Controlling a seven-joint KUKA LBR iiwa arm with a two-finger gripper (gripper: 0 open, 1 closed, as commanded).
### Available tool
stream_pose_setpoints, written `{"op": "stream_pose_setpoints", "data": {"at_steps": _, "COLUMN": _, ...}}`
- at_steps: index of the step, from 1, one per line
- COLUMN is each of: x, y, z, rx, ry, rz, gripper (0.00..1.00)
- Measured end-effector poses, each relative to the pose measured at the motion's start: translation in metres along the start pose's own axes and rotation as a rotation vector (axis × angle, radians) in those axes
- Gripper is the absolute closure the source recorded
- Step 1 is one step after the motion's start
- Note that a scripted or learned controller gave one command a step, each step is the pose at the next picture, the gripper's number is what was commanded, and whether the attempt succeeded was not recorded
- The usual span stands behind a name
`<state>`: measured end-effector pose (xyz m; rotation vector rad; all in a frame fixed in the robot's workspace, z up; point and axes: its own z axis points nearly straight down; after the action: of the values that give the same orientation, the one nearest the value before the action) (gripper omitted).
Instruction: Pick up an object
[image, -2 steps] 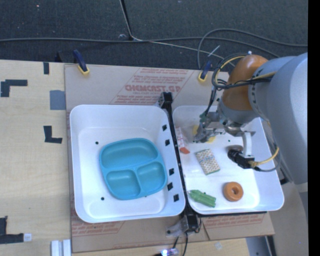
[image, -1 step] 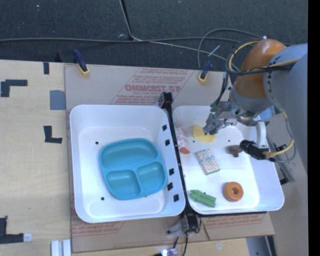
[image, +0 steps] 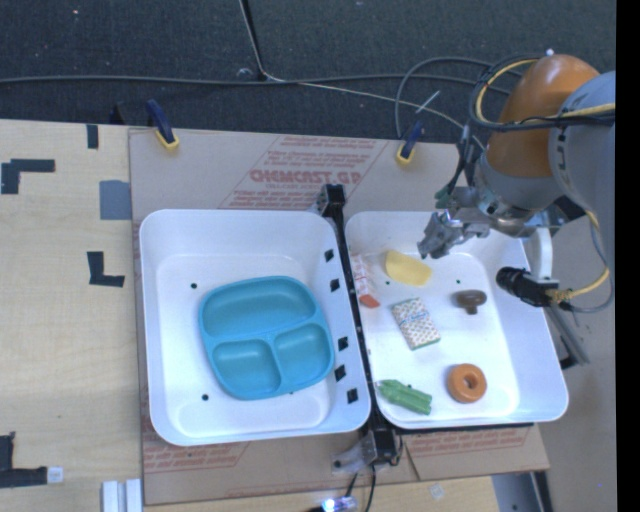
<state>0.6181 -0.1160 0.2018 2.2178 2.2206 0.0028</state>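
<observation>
nearest the camera, along the right bin's (image: 540, 385) front edge, lie a green toy (image: 406, 396) and an orange ring (image: 466, 383), near each other but not touching. behind them, toward the bin's middle, sits a small patterned packet (image: 415, 323), tilted, with a brown knob-shaped piece (image: 469, 299) to its right. a little red-and-white item (image: 364, 283) rests against the bin's left wall (too small to identify). a yellow piece (image: 407, 268) lies in the back half of this bin, and the hand (image: 440, 238) hangs just beside its upper right edge, low over the bin; whether its fingers are spread or closed cannot be told from this angle, and nothing is visibly held between them. the grey arm (image: 585, 120) with its orange band comes in from the right, cables looping around it. the left bin (image: 160, 300) holds a blue divided plate (image: 265, 335), lying flat and slightly turned. both bins rest on a cardboard sheet (image: 290, 175) clamped to the surface (image: 60, 330) at the back.
</observation>
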Motion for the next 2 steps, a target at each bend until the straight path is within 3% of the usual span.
{"op": "stream_pose_setpoints", "data": {"at_steps": 1, "x": 0.000, "y": 0.001, "z": -0.026, "rx": 0.002, "ry": 0.001, "rz": 0.000, "gripper": 1.00}}
{"op": "stream_pose_setpoints", "data": {"at_steps": 2, "x": 0.054, "y": 0.003, "z": -0.014, "rx": 0.005, "ry": 0.002, "rz": -0.004, "gripper": 1.00}}
